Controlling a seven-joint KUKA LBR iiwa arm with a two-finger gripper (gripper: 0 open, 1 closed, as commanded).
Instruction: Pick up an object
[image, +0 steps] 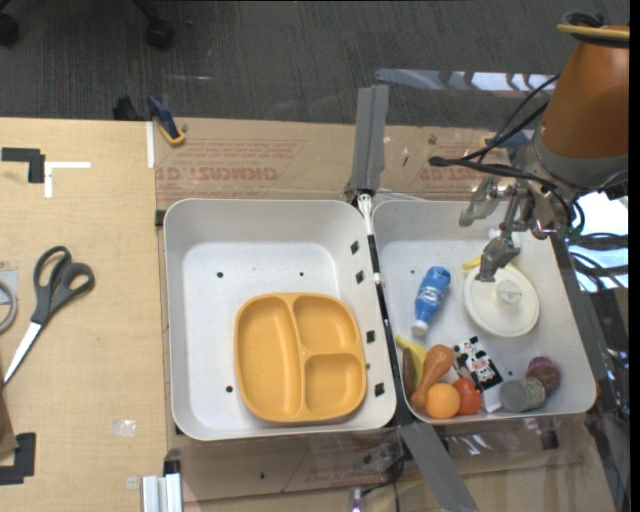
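Hovering fingers just above white lid, blue bottle to left

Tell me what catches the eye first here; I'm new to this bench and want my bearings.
The yellow three-compartment plastic tray stands out, lying alone in the left white bin. In the right white bin, small things crowd the near edge: an orange ball and a black-and-white cow figure, with a blue-and-white bottle and a round white lid further back. The pincer hangs above that lid.
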